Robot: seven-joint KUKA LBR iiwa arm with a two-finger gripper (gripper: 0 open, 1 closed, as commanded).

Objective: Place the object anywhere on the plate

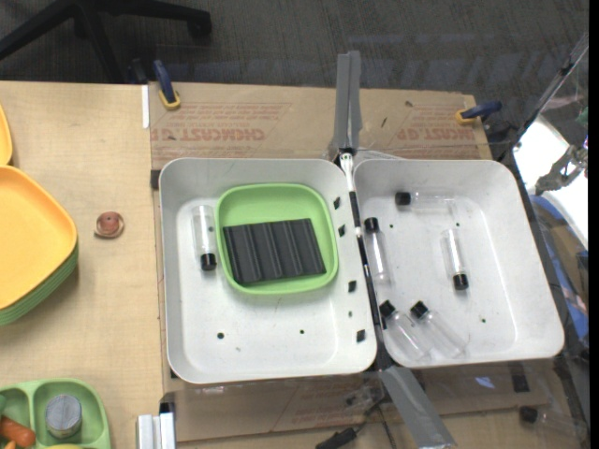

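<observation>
A square green plate (276, 195) sits in the upper middle of the left bin (262, 349). On it lies a dark grey ribbed block (274, 251), flat and covering most of the plate's floor. Just left of the plate, a clear tube with a black cap (204, 238) lies on the bin floor. The right bin (510, 307) holds several more clear black-capped tubes: one (456, 260) near the middle, one (375, 247) along the left wall, and a cluster (414, 328) at the front left corner.
Yellow plates (28, 241) are stacked at the bench's left edge, with a small reddish disc (109, 224) beside them. A green compartment tray (47, 417) sits at the front left. Clamps (167, 90) (477, 112) hold the cardboard behind the bins.
</observation>
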